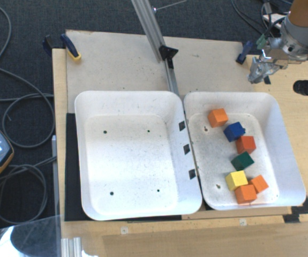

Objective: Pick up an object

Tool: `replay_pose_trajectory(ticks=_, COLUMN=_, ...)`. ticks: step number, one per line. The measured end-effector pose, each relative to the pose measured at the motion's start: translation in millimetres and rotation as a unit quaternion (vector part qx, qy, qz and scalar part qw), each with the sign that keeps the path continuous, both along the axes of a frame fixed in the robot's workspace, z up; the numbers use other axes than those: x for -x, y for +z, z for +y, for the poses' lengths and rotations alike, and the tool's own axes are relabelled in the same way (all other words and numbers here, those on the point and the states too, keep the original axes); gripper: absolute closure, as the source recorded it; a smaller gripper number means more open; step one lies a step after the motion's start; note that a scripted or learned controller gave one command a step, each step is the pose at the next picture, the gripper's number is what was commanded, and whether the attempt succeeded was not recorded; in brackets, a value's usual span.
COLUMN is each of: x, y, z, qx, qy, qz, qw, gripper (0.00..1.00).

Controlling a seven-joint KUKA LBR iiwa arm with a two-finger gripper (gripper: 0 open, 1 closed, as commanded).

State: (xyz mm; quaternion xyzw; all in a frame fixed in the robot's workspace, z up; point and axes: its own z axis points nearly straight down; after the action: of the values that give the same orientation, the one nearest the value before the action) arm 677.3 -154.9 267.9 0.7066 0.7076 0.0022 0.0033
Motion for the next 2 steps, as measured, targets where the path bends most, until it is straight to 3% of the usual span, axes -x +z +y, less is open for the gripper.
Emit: replay_pose_trajectory(ticks=2, x=32.0, y=-23.6, z=98.2, qx=-0.0022, qy=0.002, qz=0.005, qw=1.0, gripper=1.0)
